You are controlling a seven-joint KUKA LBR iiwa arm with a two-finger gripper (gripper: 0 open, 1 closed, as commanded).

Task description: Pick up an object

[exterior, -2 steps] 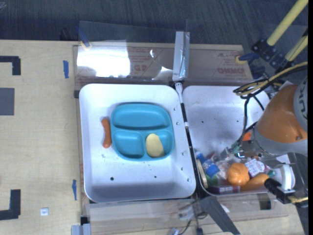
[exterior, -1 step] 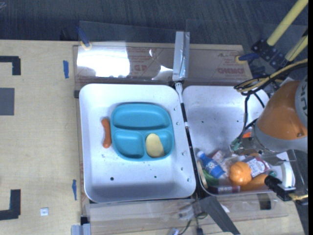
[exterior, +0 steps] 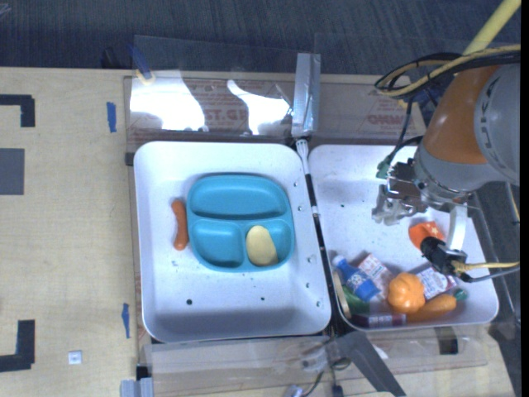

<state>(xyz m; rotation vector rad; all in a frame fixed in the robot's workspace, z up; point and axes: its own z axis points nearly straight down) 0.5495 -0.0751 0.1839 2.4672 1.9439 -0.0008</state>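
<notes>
— Nothing lifted yet, by the look of it? How far along is the pick?

— Early, I'd judge. The grey arm with the orange band (exterior: 475, 126) reaches in from the right, and its two-finger gripper (exterior: 388, 212) hangs over the bare upper part of the right white bin (exterior: 347, 168). Whether it is spread or closed I cannot tell from this angle; nothing visible sits in it.

— So where are the candidates?

— Piled in the near corner of that right bin: a round orange fruit-shaped toy (exterior: 405, 292), a long orange carrot-shaped piece (exterior: 438, 306) just beside it, a small white and blue packet (exterior: 361, 275) to their left, and a small orange-red ball (exterior: 423, 232) partly behind the wrist hardware. The gripper stands apart from the pile, above and to its left.

— And the other bin?

— The left white bin (exterior: 157, 222) holds a blue divided plastic tray (exterior: 235, 201) with a pale yellow egg-shaped object (exterior: 261, 245) in its lower right compartment, and a thin orange sausage-shaped toy (exterior: 179, 224) lying beside the tray's left edge.

— Any obstacles?

— The clutter itself: items touch, so a clean grasp on one looks awkward. A yellow and black cable (exterior: 463, 263) also trails over the pile.
</notes>
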